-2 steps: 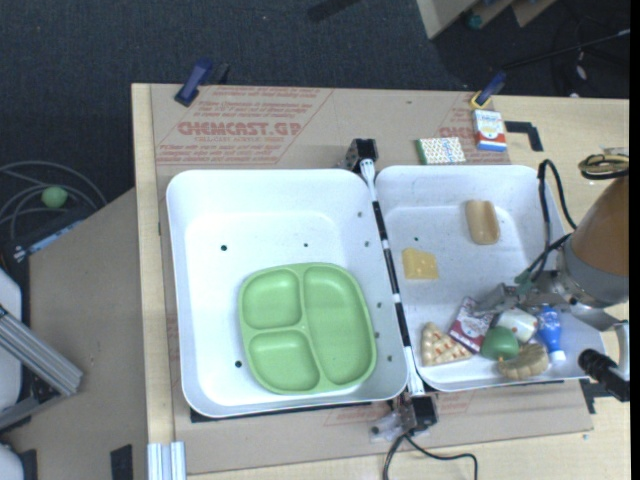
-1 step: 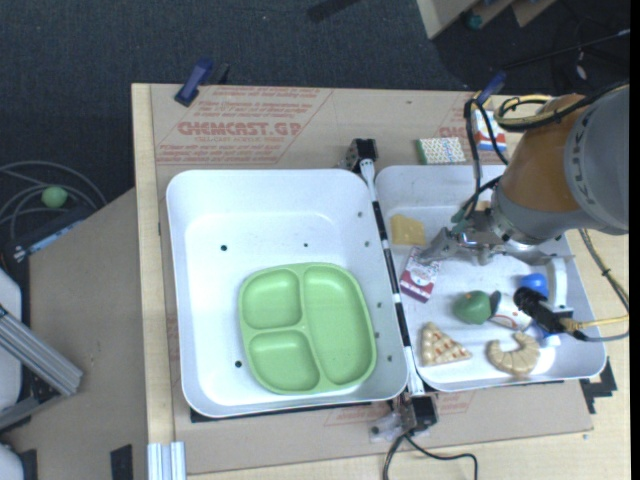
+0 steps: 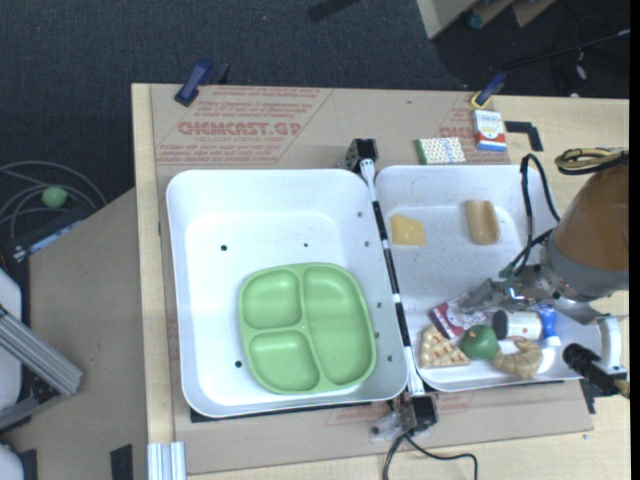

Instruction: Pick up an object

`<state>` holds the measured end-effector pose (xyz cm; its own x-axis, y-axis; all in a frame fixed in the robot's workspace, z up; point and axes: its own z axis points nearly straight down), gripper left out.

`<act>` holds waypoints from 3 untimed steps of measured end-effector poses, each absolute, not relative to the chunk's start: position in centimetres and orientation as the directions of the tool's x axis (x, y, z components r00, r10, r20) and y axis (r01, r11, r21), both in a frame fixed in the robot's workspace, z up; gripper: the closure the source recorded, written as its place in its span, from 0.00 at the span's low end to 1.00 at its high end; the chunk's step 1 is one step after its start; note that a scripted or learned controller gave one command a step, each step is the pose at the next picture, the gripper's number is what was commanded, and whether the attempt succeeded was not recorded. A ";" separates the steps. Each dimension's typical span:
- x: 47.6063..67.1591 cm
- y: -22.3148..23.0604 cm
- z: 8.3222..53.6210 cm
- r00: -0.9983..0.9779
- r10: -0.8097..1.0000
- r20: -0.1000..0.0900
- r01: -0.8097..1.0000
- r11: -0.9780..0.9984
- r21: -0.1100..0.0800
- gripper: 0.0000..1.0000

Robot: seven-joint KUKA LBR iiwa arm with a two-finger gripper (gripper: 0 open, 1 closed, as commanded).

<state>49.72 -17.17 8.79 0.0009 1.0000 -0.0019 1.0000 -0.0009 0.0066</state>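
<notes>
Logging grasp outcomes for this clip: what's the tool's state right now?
Tool: cannot be told; it sits low in the right bin over the clutter near the white bottle.

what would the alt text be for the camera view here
A grey robot arm reaches from the right into the right white bin, its gripper low over a pile of small toy foods by the near wall. The left white bin holds a green divided plate.
</notes>
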 end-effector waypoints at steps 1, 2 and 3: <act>55.0 -19.8 21.5 -0.001 1.000 -0.002 1.000 0.001 0.004 0.00; 54.0 -22.0 9.1 -0.002 1.000 0.008 1.000 0.002 -0.005 0.00; 54.1 -22.2 10.3 -0.001 1.000 0.002 1.000 0.001 0.000 1.00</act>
